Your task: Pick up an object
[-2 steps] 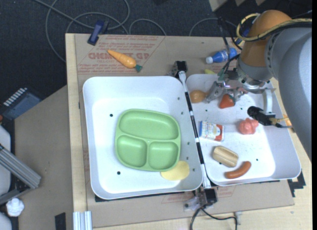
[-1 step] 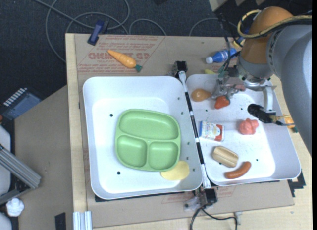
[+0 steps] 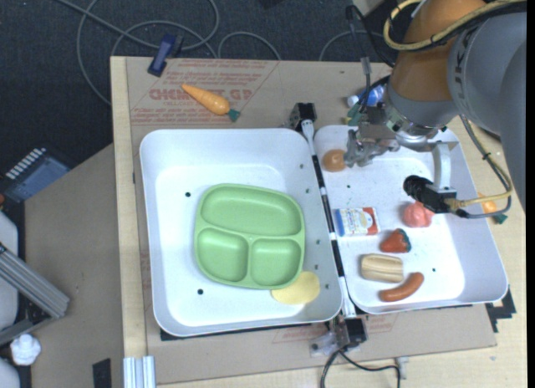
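Nearest the lens, a toy sausage [image 3: 399, 288] and bread roll [image 3: 381, 268] lie in the right bin [image 3: 476, 273]. Farther back, the gripper [image 3: 361, 154] hangs over that bin's far-left corner; how it's set, I cannot tell. A small orange-brown ball [image 3: 334, 160] sits just to its left, likely the target.

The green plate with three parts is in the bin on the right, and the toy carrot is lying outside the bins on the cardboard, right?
Not quite. The camera view shows the green plate lying in the left bin, not the right one. The right bin holds the small toy foods instead. The rest is correct: the toy carrot does lie outside the bins on the cardboard.
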